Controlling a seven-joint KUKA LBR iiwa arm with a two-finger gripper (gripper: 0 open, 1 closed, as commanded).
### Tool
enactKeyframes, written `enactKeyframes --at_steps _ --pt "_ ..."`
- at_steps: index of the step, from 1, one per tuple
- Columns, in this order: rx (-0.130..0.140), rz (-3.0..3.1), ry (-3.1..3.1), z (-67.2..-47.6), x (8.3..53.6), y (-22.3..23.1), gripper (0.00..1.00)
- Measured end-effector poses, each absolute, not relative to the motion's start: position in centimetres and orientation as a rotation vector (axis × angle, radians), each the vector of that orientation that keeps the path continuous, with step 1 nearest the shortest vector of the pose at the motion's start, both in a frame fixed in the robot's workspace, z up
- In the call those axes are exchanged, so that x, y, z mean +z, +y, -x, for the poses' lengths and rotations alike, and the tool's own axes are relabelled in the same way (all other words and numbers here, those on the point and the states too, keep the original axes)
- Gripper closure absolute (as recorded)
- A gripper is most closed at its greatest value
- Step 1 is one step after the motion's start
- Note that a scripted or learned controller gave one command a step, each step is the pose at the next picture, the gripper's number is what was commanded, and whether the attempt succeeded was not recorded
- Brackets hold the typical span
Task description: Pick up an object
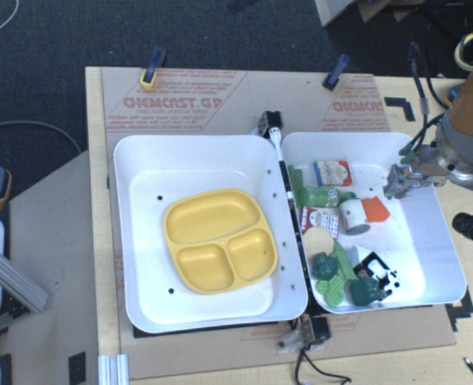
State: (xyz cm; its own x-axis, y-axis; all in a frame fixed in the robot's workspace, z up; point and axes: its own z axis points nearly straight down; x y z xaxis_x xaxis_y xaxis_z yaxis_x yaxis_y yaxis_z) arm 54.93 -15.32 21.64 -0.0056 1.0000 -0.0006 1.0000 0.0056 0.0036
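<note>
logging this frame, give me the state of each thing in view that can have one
yellow tray: flat in the left bin, upright, nothing in its three compartments
small can: on its side in the right bin
orange block: lying beside the can
green toys: piled at the near end
gripper: low over the right bin, holding nothing visible

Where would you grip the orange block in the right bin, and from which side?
Grip the orange block across its two free edges, coming from above on its right. Its left side sits against the silver can, while bare bin floor lies to its right, near the gripper.
</note>
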Motion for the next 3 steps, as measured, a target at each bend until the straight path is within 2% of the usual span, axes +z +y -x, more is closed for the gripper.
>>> enactKeyframes --at_steps 1,2,3 --pt "0.007 -2.211 2.226 -58.2 23.0 -11.0 1.00" --pt "0.006 -2.211 2.227 -61.7 22.5 -5.7 1.00" --pt "0.006 -2.214 2.224 -64.0 23.0 -3.0 1.00"
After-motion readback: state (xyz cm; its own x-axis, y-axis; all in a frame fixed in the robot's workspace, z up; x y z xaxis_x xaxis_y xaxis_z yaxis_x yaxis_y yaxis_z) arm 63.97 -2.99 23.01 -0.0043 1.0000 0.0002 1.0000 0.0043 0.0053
